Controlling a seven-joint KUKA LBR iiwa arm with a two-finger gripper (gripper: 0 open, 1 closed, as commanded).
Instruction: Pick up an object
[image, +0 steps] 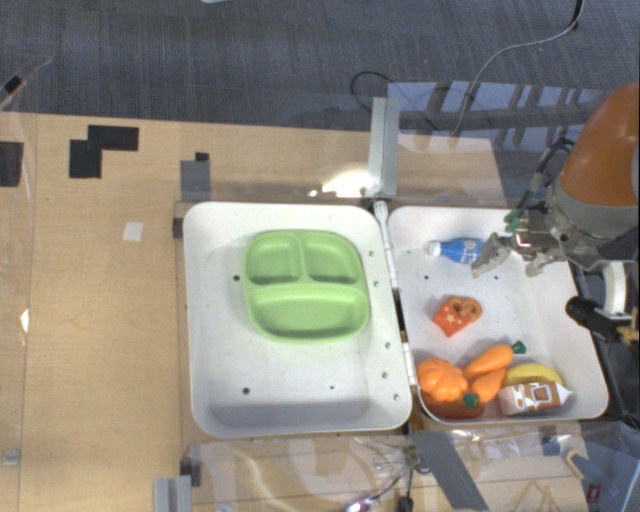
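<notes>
The right bin (560, 330) holds several toy foods. A blue and white bottle (457, 250) lies near its back. A red strawberry-like piece (456, 314) sits in the middle. An orange pepper (442, 381), a carrot (490, 364), a banana (533, 375) and a small brown and white carton (530, 398) crowd the front edge. My gripper (515, 251) hangs over the back of this bin, just right of the bottle. Its fingers stand apart and open, with nothing between them.
The left bin (215, 370) carries a green divided plate (304, 282). A metal divider post (383, 140) rises behind the seam between the bins. The arm's orange band (605, 150) and grey wrist overhang the right bin's far right side.
</notes>
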